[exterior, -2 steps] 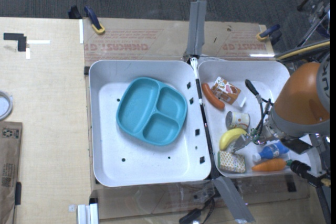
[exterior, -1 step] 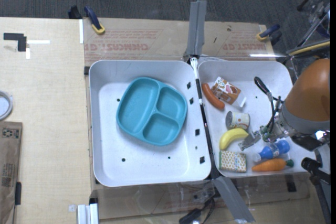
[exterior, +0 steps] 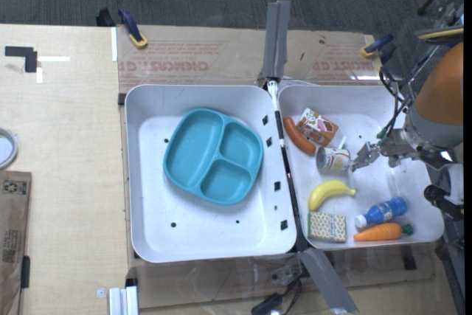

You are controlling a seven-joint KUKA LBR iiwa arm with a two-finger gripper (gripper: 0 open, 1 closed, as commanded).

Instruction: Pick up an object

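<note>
Orange plastic carrot (exterior: 378,233) lower right, beside blue bottle (exterior: 383,212) | tan cracker box (exterior: 327,226) under yellow banana (exterior: 330,194) | gripper (exterior: 364,156) right of small white can (exterior: 333,159), jaw state cannot tell | blue divided plate (exterior: 213,156) in left bin (exterior: 147,232)

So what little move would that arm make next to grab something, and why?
Probably a short slide left and down onto the small white can with a tan label. The two-finger gripper hangs just right of it in the right white bin, and nothing lies between its fingers. The yellow banana is close below, so a careful approach seems wise.
</note>
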